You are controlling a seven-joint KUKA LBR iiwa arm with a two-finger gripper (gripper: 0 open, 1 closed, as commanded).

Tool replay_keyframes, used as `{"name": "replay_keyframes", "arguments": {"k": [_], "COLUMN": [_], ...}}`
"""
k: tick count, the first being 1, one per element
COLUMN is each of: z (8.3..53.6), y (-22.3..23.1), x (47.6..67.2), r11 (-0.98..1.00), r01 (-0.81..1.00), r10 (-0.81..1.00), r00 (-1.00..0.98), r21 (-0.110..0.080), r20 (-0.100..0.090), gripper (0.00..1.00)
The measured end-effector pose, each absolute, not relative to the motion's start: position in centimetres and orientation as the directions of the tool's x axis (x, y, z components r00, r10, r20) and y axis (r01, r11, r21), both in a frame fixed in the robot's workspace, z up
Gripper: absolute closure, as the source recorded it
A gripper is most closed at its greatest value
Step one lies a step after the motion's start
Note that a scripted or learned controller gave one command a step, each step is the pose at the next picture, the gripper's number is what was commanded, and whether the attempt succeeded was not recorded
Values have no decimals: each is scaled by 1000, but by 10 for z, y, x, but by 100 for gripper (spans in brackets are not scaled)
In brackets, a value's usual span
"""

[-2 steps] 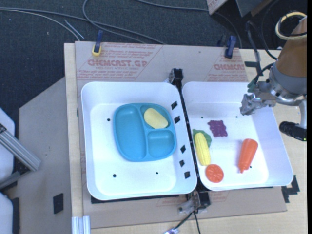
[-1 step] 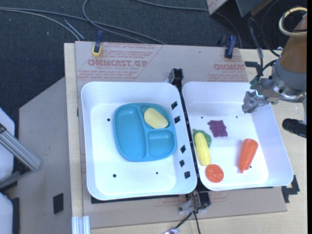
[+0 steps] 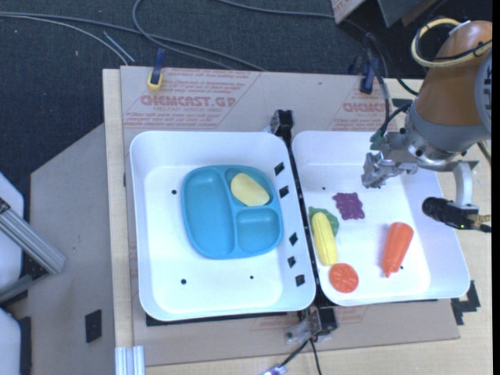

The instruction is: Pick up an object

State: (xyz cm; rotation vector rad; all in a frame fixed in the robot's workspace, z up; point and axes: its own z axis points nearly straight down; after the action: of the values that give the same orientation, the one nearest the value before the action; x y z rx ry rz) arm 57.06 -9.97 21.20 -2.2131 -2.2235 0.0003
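While the gripper [image 3: 375,170] hangs over the back part of the right bin [image 3: 437,287], I honestly can't tell how far its fingers are open, and nothing shows between them. The toy food is all lying on that bin's floor: purple grapes [image 3: 348,205] just below-left of the gripper, a corn cob [image 3: 323,238] along the left wall, a tomato [image 3: 343,277] near the front and a carrot [image 3: 396,247] off to the right. Over in the left bin [image 3: 156,272] there's a blue divided plate [image 3: 211,225] with a yellow piece [image 3: 250,189] in its upper right compartment.
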Motion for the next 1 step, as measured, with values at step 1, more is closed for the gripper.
{"name": "replay_keyframes", "arguments": {"k": [1], "z": [206], "y": [-48], "x": [573], "r11": [5], "r01": [1000], "r10": [1000], "r00": [-5], "r21": [-3], "r20": [3], "gripper": [100]}}
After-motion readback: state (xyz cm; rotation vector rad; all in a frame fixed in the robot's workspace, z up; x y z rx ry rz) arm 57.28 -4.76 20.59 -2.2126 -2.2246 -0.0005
